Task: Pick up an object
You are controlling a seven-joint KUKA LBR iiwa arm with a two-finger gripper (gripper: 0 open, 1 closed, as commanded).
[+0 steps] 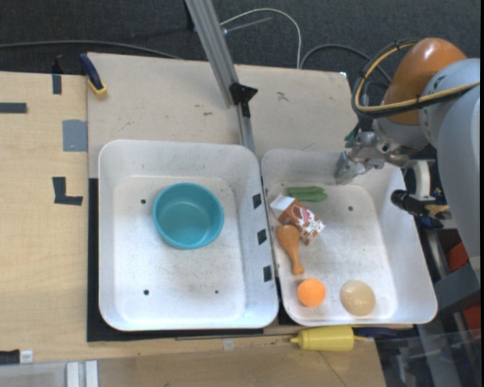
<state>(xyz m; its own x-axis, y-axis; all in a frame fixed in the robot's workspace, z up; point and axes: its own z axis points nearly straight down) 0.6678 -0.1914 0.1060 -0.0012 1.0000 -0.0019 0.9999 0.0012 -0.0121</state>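
**A:** Where do your pickable objects sit?

**B:** In your right bin (pixel 403 293): green pod (pixel 307 193) at 12 o'clock, red-and-white packet (pixel 298 216) and drumstick (pixel 290 247) below it, orange ball (pixel 310 293) and beige ball (pixel 357 297) at 6.

**A:** The gripper?

**B:** Your gripper (pixel 346 170) hovers at the pod's 2 o'clock; I cannot tell its state.

**A:** Surroundings?

**B:** Left bin (pixel 121 297) holds a teal bowl (pixel 188 215). Yellow bottle (pixel 328 339) lies against the front rim. No readable writing.

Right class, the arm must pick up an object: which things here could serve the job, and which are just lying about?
Job:
gripper
green pod
packet
drumstick
orange ball
beige ball
teal bowl

Lying about:
yellow bottle
blue-and-yellow clamp
metal pole
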